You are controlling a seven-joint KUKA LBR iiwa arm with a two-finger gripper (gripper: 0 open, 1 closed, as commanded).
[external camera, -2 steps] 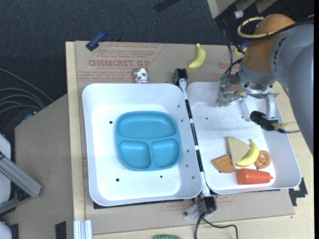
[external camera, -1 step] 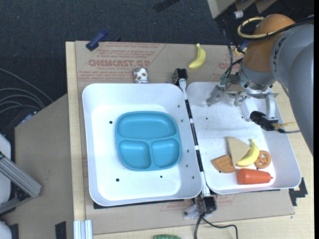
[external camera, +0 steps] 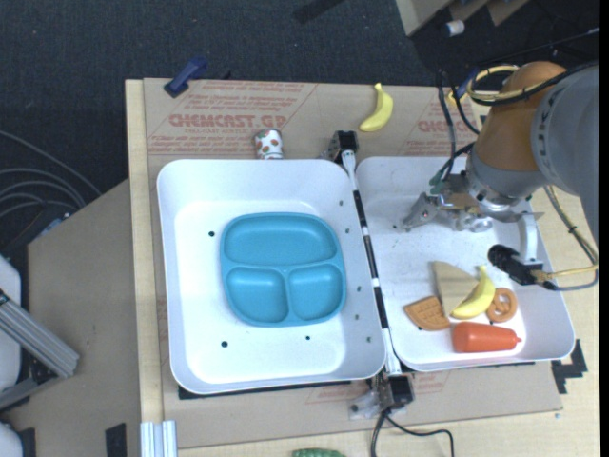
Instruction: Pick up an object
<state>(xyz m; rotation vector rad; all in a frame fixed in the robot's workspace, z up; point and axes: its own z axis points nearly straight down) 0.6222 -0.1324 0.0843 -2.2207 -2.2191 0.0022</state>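
Observation:
In the right bin (external camera: 400,184), my gripper (external camera: 443,219) hangs over the bare upper half, its fingers spread open with nothing between them. A cluster of toy food lies below it in the bin's near right corner: a yellow banana (external camera: 475,298), a tan wedge (external camera: 449,279), an orange cracker (external camera: 426,313), a brown pretzel (external camera: 502,304) and a red-orange carrot (external camera: 485,337). The gripper is apart from all of them, up and to the left of the pile.
The left bin (external camera: 181,255) holds a blue divided plate (external camera: 282,267). Beyond the bins on the cardboard lie a second yellow banana (external camera: 378,110), a small spotted toy (external camera: 269,143) and a blue piece (external camera: 186,76). A black cable plug (external camera: 509,261) hangs by the arm.

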